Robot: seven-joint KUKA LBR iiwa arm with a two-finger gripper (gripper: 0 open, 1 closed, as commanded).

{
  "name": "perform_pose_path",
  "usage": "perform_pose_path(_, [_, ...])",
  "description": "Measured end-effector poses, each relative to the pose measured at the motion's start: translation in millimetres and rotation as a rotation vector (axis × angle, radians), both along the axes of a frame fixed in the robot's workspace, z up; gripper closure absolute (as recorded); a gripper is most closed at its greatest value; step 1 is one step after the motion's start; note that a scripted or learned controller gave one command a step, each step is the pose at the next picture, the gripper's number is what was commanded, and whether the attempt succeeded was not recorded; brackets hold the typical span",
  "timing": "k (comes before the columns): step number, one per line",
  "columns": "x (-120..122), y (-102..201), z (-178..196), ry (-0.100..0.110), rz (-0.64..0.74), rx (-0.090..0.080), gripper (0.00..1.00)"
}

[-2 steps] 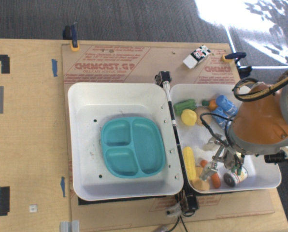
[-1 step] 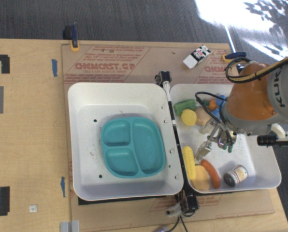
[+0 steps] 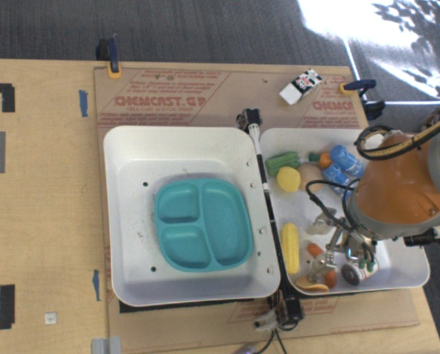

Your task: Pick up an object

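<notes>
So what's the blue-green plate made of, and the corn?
The blue-green plate looks like smooth plastic: one even colour, rounded moulded compartments, a soft sheen. The corn seems to be plastic toy food, judging by its bright uniform yellow, though rubber is possible.

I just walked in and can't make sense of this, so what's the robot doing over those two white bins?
The arm's gripper is down in the right bin, among small toy foods near its front edge. A corn cob, a lemon and a blue item lie around it. The left bin holds a teal divided plate. Whether the gripper has caught anything can't be told.
</notes>
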State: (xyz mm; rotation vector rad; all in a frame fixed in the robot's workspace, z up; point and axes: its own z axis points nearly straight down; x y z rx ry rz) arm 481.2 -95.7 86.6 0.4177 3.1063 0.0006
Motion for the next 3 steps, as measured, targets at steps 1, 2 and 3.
perform_pose_path(1, [54.2, 2.7, 0.0, 0.001, 0.162, -0.001, 0.0])
perform_pose_path(2, [4.2, -6.0, 0.0, 0.0, 0.277, -0.002, 0.0])
perform_pose_path(3, [47.4, 2.8, -0.1, 0.002, 0.133, 0.0, 0.0])
